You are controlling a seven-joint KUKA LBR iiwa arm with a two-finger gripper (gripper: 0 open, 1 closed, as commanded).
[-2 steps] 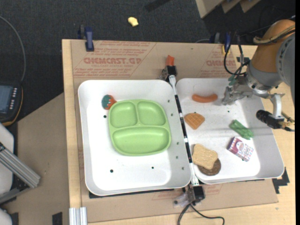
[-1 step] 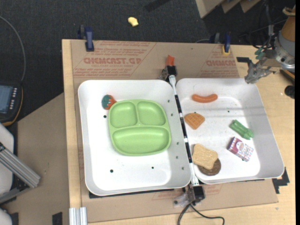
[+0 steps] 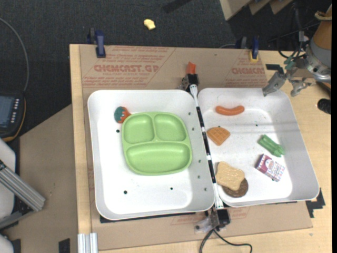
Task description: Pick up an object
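The right bin (image 3: 293, 115) holds a hot dog (image 3: 230, 109), a waffle-like orange piece (image 3: 218, 135), a green piece (image 3: 270, 145), a small purple and white packet (image 3: 270, 167) and a tan sandwich (image 3: 230, 176) on a brown disc. My gripper (image 3: 284, 84) hangs at the bin's far right corner, above its rim, with its two fingers spread apart and nothing between them. It stands well right of the hot dog.
The left bin (image 3: 105, 178) carries a green three-part tray (image 3: 156, 142) and a small red and teal toy (image 3: 121, 114) at its far left. Clamps (image 3: 191, 79) sit between the bins at the back. A yellow scrap (image 3: 149, 23) lies on the floor.
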